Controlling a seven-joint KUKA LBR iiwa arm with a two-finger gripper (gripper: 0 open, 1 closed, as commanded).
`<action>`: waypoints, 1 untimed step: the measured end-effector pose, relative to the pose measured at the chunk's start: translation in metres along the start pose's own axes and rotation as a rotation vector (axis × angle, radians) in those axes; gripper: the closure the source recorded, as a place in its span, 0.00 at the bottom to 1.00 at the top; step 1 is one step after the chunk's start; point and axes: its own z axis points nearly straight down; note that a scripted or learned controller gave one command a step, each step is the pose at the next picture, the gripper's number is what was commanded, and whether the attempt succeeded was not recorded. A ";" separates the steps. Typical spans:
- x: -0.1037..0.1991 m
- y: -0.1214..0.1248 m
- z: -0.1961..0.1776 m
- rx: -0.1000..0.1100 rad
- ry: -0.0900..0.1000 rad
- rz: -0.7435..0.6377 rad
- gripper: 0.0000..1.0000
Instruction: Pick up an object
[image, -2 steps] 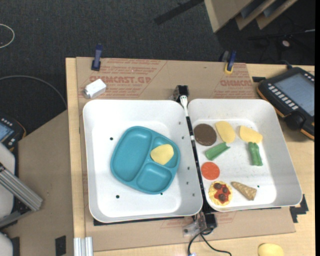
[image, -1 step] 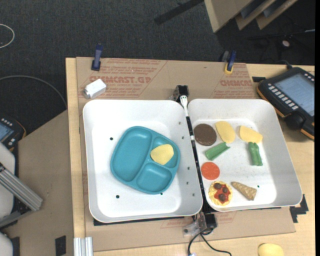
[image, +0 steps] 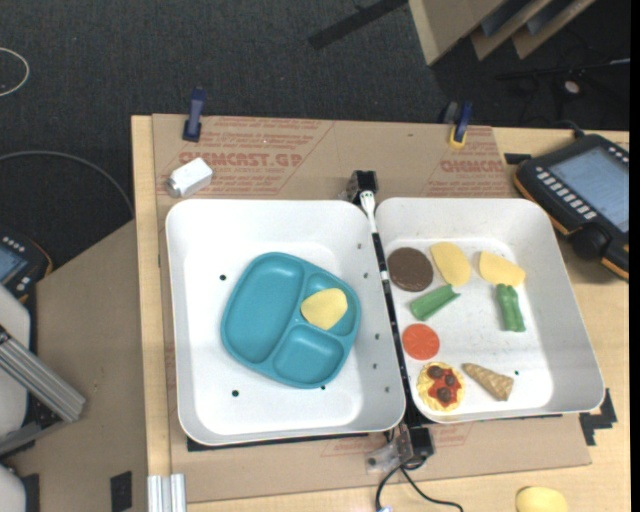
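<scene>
Approach from straight above is best suited to the green bean (image: 510, 307), which lies apart right of the brown disc (image: 409, 268) in the right bin (image: 560, 300); the claw's state cannot be told.

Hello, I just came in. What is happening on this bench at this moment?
Nothing is being handled at this moment. The left bin holds a teal divided plate with one yellow toy food piece in its upper right compartment. The right bin holds loose toy foods: a brown disc, two yellow pieces, two green pieces, a red slice, a small pizza and a cone.
</scene>
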 end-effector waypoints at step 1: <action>0.000 0.000 -0.007 -0.003 -0.001 0.000 1.00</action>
